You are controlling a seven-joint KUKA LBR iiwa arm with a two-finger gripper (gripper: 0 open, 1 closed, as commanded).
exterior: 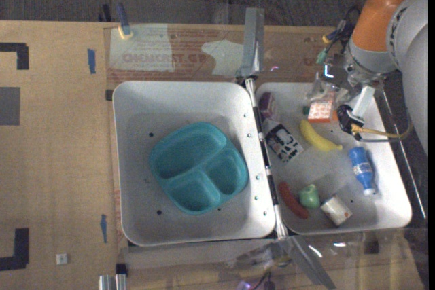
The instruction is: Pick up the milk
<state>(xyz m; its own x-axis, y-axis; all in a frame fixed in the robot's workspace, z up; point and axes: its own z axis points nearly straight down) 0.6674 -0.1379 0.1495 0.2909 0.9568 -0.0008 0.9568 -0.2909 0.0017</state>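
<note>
The milk [283,142] is a small carton with black and white patches. It lies tilted at the left side of the right bin [397,210], near the divider. My gripper [325,97] hangs over the back of that bin, up and to the right of the milk and apart from it. Directly under the gripper sits a small red and white box [321,110]. I cannot tell whether the gripper touches this box.
The right bin also holds a purple eggplant [266,104], a banana [319,136], a blue bottle [361,170], a red sausage [293,200], a green pear [310,196] and a pale can [336,210]. A teal divided tray [197,168] lies in the left bin [129,146].
</note>
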